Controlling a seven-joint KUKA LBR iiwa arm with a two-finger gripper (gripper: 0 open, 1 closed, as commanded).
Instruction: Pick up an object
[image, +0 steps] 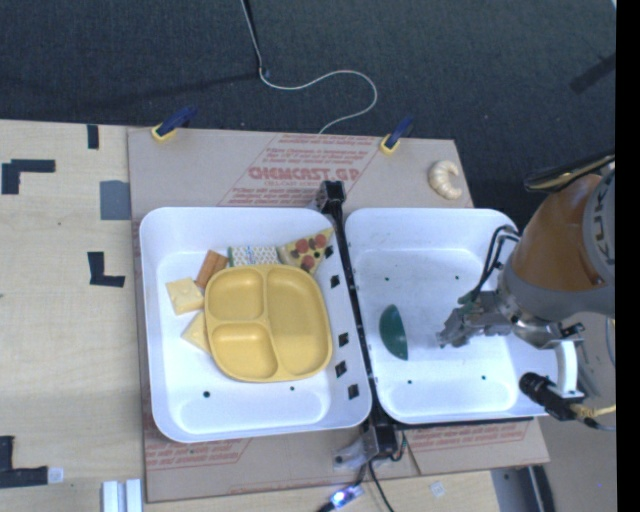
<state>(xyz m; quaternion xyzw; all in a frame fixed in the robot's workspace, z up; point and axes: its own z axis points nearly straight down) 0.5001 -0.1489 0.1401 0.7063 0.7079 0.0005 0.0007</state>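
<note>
Your target, the dark green object (393, 332), lies on the floor of the right bin (430, 400), just to the camera-left of the gripper (455, 335) and roughly level with it. A narrow strip of bare white bin floor separates the two; nothing is touching. The object sits close to the bin's inner wall, the one it shares with its neighbour.

You will find the gripper low over the same bin, its dark tips pointing toward the green object. Nothing sits between its tips, and you cannot tell whether it is open or closed. The grey arm (560, 270) with its orange band rises behind the gripper, away from the object.

Farther from the gripper, past the green object and the dividing wall, the left bin (165, 400) holds a yellow divided plate (268, 322) with several small toy food pieces (185, 296) tucked around its far and upper edges. Both bins rest on a cardboard sheet (300, 170) on the counter (60, 330).
</note>
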